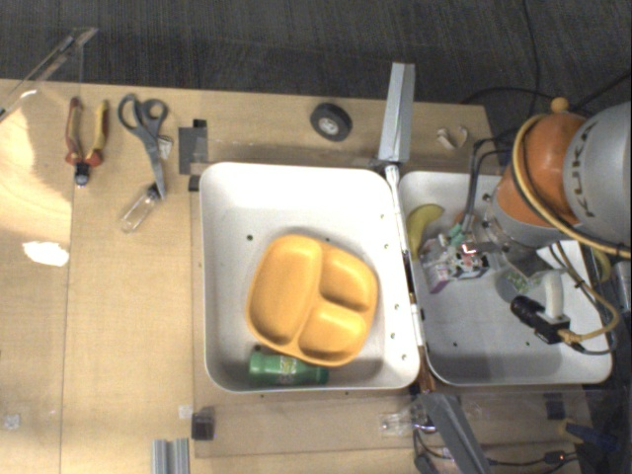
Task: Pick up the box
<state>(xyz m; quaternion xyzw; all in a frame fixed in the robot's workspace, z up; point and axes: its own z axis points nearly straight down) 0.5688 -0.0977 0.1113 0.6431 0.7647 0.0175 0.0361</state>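
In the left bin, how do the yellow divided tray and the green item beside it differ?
The yellow tray is broad, with three compartments, and lies open side up across the bin's middle; the green item is slim, narrow and lies on its side. The tray is plain yellow, while the green item is green with pale markings. The tray's lower edge overlaps the green item, partly hiding it. Both lie in the left bin.

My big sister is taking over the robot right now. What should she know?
Gripper: low over the right bin, near its left side; I cannot tell whether it is open or shut, or holding anything.
Left bin: a yellow divided tray with a green can tucked partly under its near edge.
Right bin: something yellow at the far left corner.
No box is plain to see, so picking it up is not yet done.
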